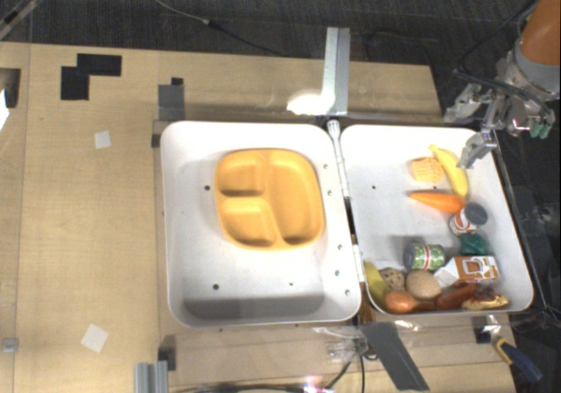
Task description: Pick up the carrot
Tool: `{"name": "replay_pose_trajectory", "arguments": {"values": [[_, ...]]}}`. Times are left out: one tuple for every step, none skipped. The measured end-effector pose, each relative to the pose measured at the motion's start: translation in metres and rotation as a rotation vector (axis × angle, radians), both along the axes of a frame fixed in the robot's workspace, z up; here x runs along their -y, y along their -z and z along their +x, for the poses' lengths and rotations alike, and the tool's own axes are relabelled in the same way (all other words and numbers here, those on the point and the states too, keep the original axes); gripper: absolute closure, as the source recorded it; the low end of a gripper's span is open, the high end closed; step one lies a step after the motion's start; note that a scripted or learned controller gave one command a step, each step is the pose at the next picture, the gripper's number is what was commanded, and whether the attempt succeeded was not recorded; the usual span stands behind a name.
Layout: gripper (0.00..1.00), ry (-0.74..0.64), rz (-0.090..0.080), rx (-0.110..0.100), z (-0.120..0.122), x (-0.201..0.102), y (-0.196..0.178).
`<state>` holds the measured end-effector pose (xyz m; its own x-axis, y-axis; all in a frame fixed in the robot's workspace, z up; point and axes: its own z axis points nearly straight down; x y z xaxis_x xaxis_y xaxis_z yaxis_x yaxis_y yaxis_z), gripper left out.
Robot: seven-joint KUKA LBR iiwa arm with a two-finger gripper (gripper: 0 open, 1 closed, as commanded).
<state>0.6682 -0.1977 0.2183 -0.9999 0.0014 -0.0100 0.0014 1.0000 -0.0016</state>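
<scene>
From my remote station I watch the gripper (478, 147) hang over the top right corner of the right bin (377, 207), just above the carrot (436, 201), which lies on the bin floor a short way down and to the left of it. Nothing sits between the claw's tips that I can see, and at this slant and size I cannot tell how wide it stands.

The carrot is the landmark here. It rests flat, its long axis running nearly across the view, blunt end to the right, pointed end to the left. A yellow banana (451, 170) lies just above it, angled down toward the carrot's blunt end and near or touching it. A pale waffle-like piece (426, 170) sits just above the carrot's middle. A small can (465, 220) stands just below and right of the carrot, close to its thick end. Further below the carrot, a green can (426, 255) and a heap of other toy food crowd the bin's lower edge. Well to the carrot's left, in the left bin (188, 207), lies a yellow divided plate (266, 197).

My judgement: the single arm must travel down and left from its present hover, and close across the carrot's short width, clear of the banana.
</scene>
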Motion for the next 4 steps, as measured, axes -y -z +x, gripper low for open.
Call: {"name": "replay_pose_trajectory", "arguments": {"values": [[0.0, -0.071, -0.002, 0.005, -0.022, -0.012, 0.128], [0.0, -0.07, 0.002, 0.002, -0.059, -0.067, 0.129], [1.0, -0.075, -0.002, 0.014, -0.055, -0.067, 0.115], [1.0, -0.129, -0.003, 0.013, -0.019, -0.083, -0.058]]}}
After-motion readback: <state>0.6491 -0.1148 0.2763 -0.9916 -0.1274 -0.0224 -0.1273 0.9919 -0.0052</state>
